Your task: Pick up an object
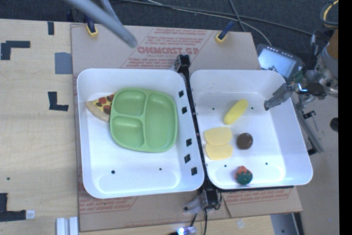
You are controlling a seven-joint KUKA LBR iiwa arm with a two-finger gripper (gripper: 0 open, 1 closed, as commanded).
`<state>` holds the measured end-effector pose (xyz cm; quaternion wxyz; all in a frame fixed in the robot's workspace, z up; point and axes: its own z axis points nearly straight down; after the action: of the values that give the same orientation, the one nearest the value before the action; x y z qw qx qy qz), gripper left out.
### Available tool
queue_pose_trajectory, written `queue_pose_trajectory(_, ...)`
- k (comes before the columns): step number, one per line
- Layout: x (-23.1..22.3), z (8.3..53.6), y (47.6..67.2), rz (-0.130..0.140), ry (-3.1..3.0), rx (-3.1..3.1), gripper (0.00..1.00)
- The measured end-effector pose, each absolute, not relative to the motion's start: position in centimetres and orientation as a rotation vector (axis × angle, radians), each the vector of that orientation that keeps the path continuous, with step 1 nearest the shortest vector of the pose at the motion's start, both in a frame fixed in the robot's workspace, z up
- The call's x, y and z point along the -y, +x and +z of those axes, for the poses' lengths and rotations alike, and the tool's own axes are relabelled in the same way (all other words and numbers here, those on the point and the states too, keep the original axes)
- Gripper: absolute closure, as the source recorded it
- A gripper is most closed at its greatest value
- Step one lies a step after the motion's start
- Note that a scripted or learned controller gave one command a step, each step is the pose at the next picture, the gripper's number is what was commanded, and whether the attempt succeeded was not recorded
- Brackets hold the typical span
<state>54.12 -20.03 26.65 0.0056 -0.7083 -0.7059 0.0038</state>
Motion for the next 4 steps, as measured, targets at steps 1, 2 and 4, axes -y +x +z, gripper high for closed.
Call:
queue_pose_trajectory(1,20.0,27.3,54.3,0.002,-2.22,2.222,0.0)
queue_pose_trajectory(2,19.9,21.9,53.3,0.006,-2.218,2.219,0.0)
queue_pose_trajectory(4,19.7,13.1,53.6,0.005,-2.217,2.22,0.0)
